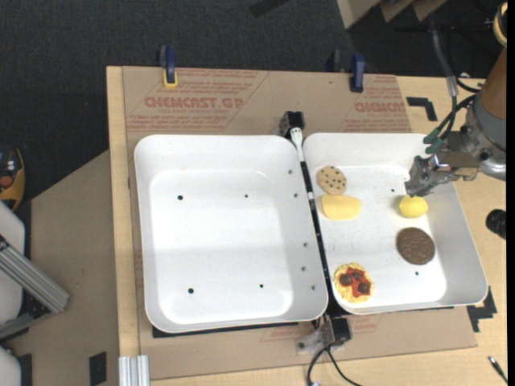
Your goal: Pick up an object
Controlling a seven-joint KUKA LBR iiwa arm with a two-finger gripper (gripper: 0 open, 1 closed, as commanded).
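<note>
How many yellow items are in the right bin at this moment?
2. A pale yellow wedge lies near the bin's left wall, just below the chocolate-chip cookie. A small round yellow piece sits further right, directly under the end effector, which may hide part of it.

The arm reached in from the right side, its wrist bent downward and leftward over the right bin. The gripper hung low at the end of it, tilted, just above and beside the small yellow ball, near that bin's back right part.
</note>
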